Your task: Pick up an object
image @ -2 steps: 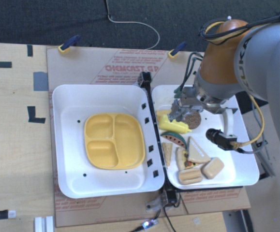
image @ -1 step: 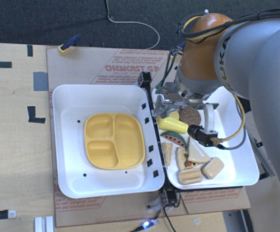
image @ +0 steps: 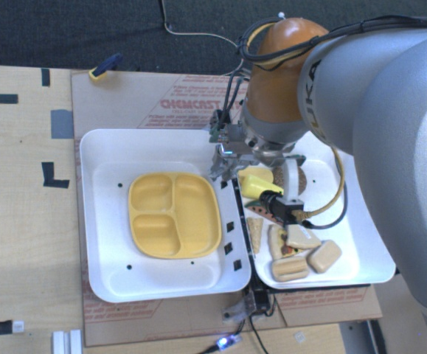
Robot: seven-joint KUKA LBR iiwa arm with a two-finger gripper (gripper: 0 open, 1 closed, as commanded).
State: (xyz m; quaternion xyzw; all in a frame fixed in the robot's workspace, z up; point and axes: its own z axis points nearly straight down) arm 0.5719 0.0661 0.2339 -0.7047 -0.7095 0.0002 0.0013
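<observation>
Tool (image: 261,186) low over yellow object (image: 254,183) in right bin (image: 368,260); grip state unclear.

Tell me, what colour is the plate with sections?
Yellow. The plate lies in the left bin, clear in the camera view.

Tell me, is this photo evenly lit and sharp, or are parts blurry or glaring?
In the camera view, the light is soft and fairly even; the left bin looks bright white without harsh glare, and the yellow divided plate is crisp. The arm, close to the lens, looms large and slightly soft, with a small highlight on its orange band. Faint shadows sit under the food pieces.
</observation>
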